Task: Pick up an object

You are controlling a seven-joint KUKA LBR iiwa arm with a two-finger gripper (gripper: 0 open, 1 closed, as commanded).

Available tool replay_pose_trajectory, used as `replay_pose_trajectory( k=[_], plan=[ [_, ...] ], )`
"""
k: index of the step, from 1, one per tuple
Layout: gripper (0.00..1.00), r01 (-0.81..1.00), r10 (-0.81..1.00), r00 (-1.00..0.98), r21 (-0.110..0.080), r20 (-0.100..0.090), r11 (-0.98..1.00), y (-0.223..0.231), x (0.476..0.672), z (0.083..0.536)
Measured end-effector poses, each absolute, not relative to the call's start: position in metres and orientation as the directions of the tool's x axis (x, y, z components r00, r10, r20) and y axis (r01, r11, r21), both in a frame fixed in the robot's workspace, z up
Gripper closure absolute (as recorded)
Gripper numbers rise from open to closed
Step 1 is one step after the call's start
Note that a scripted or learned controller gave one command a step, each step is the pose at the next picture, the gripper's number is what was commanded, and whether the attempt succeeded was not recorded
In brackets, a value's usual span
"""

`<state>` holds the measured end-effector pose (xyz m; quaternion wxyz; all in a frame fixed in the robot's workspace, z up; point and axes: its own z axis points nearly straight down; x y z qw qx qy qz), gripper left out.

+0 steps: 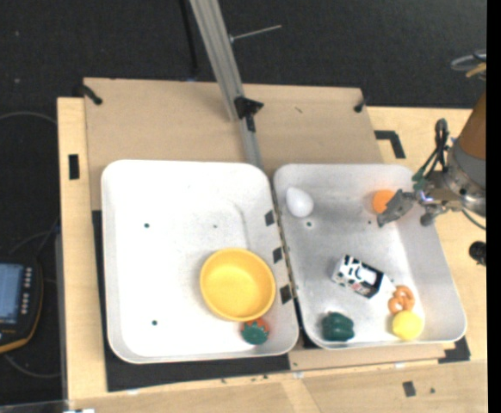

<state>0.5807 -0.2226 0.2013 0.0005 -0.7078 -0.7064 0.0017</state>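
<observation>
My gripper [410, 209] hangs over the upper right part of the right bin [319, 256], its two fingers spread apart with nothing between them. An orange ball [381, 200] lies just left of the left finger. A white egg-shaped object [299, 201] rests near that bin's upper left corner. A black-and-white box [357, 275] lies mid-bin. Along the front edge sit a dark green object [337, 325], a small orange object [400, 299] and a yellow ball [406, 323].
The left bin [156, 231] holds a yellow bowl [237, 283] and a small green and red object [255, 331] at its front right corner. A grey metal pole [220, 50] slants up from between the bins. A handheld pendant [3, 304] lies off the bench at left.
</observation>
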Motion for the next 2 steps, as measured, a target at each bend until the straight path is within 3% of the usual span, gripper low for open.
replay_pose_trajectory(
  k=[1,2],
  plan=[
    [0.00,1.000,1.000,0.001,-0.005,-0.001,-0.001,-0.226,0.576,0.139],
    [1.00,1.000,1.000,0.003,0.005,-0.003,-0.003,-0.227,0.578,0.154]
  ],
)
